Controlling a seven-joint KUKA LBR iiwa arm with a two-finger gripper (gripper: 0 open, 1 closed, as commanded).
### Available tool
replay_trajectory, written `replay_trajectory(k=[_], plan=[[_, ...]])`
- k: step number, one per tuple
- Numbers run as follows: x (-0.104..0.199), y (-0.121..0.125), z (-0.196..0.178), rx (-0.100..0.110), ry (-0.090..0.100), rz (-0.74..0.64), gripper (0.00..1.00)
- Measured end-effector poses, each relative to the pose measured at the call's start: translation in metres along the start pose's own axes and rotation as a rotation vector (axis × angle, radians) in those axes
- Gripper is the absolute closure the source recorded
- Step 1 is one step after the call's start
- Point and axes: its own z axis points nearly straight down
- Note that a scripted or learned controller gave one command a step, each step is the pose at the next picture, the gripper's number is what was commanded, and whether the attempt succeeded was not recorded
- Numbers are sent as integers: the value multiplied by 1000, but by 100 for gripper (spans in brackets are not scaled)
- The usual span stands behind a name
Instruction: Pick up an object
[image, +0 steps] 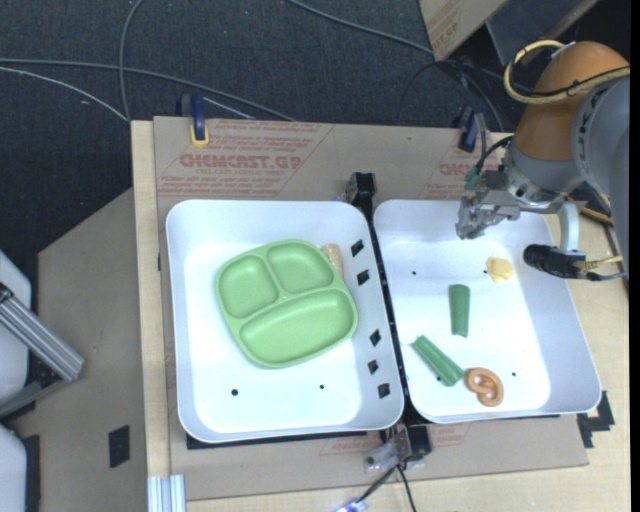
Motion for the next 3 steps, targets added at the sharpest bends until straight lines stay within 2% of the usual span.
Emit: replay_trajectory(k=[2,3], plan=[[4,-5,-90,-3,-1,0,100],[4,-4,-115,-1,0,0,100]])
